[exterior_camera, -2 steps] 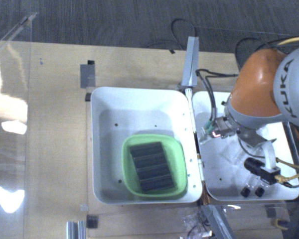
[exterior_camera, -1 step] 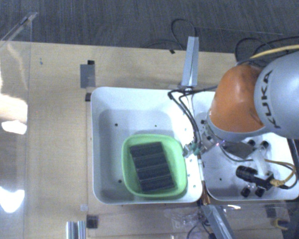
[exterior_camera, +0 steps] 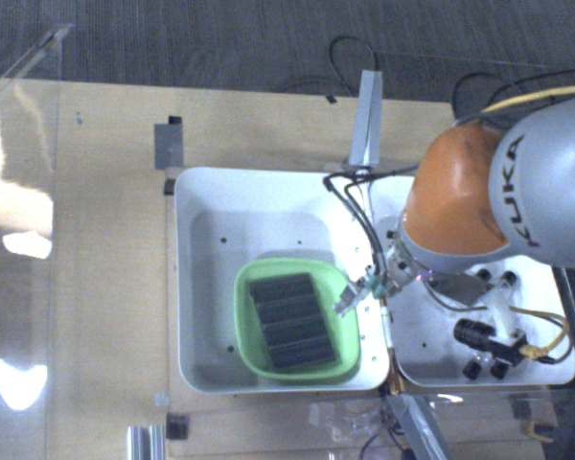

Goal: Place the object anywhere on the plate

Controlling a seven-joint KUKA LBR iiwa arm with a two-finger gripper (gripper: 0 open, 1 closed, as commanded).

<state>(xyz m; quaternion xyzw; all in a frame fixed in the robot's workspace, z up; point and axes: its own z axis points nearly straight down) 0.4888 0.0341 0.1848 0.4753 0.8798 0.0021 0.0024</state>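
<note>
A green plate with a raised rim sits in the left white bin, toward its front right. A dark, ribbed rectangular object lies flat on the plate and covers most of its middle. My gripper hangs at the plate's right rim, just right of the dark object's far corner. It sits below the orange band of the arm. From this angle I cannot tell whether the gripper touches the object.
The right white bin lies under the arm, with black cable fittings and a yellow cable over it. The dividing wall between the bins runs just under the gripper. A grey bracket stands behind the bins.
</note>
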